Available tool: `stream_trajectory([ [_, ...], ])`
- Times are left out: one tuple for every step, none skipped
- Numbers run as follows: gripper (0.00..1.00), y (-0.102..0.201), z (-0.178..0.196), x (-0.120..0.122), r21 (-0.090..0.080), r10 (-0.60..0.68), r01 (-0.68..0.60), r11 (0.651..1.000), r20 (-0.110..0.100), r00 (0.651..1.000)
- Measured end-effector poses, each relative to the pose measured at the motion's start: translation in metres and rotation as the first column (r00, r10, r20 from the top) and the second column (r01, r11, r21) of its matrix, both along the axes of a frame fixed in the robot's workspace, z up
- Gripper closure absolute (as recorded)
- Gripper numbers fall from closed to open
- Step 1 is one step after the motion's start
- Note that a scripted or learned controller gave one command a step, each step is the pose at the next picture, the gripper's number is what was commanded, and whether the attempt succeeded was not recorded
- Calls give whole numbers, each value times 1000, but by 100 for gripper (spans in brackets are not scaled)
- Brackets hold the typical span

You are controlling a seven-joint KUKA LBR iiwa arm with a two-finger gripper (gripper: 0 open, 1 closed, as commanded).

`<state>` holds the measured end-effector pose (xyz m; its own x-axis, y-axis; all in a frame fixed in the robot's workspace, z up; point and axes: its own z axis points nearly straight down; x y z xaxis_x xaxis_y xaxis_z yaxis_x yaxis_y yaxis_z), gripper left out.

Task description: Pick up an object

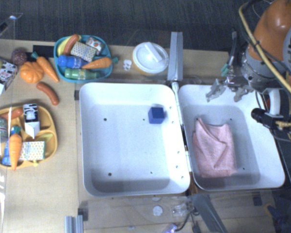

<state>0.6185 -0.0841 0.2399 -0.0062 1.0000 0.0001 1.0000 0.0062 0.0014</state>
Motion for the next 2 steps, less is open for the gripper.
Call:
stream_trajectory([
  [0, -17, -9, 32, -2, 121, -121, 993, 3, 993],
  [0, -44, -145, -19, -1, 103, -103, 995, 3, 995],
])
